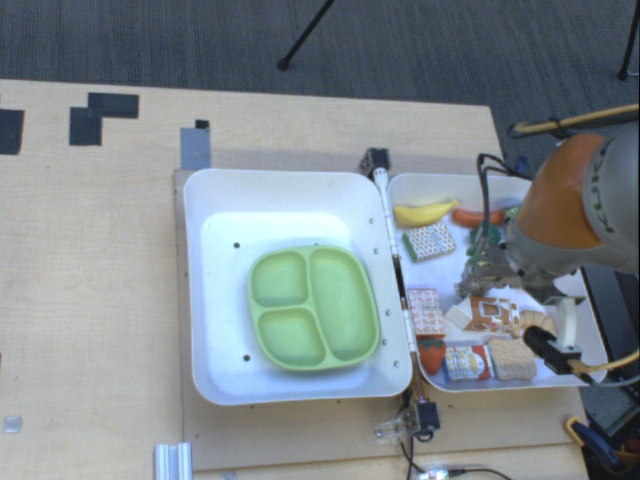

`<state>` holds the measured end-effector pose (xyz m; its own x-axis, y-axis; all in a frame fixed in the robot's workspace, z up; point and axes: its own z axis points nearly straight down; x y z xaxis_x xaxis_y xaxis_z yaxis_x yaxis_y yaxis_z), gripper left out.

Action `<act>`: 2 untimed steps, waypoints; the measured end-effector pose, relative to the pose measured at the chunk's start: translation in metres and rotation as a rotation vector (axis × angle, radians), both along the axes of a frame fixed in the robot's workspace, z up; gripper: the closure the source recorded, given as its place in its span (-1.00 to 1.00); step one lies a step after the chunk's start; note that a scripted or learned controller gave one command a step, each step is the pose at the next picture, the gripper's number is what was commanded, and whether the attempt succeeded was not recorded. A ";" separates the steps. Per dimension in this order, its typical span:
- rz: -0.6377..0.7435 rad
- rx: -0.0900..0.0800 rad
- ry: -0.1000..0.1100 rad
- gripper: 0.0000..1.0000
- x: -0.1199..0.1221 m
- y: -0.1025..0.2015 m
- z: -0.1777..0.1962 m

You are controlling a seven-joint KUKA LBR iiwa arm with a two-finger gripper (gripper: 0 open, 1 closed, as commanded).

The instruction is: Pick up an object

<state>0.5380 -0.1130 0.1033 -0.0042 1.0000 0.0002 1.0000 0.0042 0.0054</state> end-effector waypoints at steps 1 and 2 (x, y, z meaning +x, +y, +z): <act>0.001 0.000 -0.003 1.00 0.070 0.030 -0.016; -0.001 -0.001 0.004 1.00 0.035 -0.024 -0.001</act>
